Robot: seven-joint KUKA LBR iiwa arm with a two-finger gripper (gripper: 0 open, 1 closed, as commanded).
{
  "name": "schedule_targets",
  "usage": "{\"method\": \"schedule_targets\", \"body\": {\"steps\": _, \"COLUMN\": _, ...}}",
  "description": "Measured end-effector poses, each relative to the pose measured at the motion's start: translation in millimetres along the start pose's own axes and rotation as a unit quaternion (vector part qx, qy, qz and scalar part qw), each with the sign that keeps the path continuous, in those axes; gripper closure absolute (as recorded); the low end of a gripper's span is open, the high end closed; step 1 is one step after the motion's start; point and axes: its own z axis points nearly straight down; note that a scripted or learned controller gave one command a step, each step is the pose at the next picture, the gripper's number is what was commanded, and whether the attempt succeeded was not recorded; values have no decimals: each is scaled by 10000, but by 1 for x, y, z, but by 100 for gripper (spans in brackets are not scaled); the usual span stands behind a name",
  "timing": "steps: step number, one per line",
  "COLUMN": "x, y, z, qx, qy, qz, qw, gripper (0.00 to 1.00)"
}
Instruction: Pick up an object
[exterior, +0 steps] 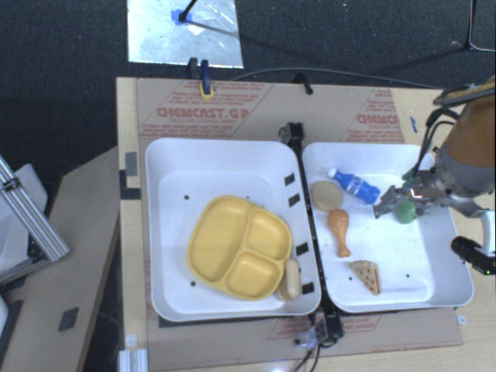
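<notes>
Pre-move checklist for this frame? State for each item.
1. Gripper over the right bin: ok.
2. Green object right at the gripper: ok.
3. Green object actually between the jaws: cannot tell, the gripper body covers the contact.
4. Blue bottle clear of the gripper: not ok, its end lies close beside it.
5. Drumstick and sandwich wedge clear of the gripper: ok, both lie apart from it.
6. Left bin contents out of the way: ok, the yellow tray sits on the far side of the divider.
</notes>
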Motion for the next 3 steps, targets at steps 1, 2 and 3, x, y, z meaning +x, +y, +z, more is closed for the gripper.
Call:
{"method": "schedule_targets", "body": {"steps": 1, "x": -2, "y": 1, "z": 42, "qx": -6, "qy": -1, "qz": 1, "qw": 10000, "gripper": 0}}
{"method": "schedule_targets", "body": {"steps": 2, "x": -10, "y": 4, "z": 99, "qx": -7, "qy": -3, "qz": 1, "qw": 10000, "gripper": 0}}
{"method": "schedule_targets", "body": {"steps": 3, "x": -10, "y": 6, "z": 86, "qx": -30, "qy": -9, "qz": -6, "qw": 10000, "gripper": 100}}
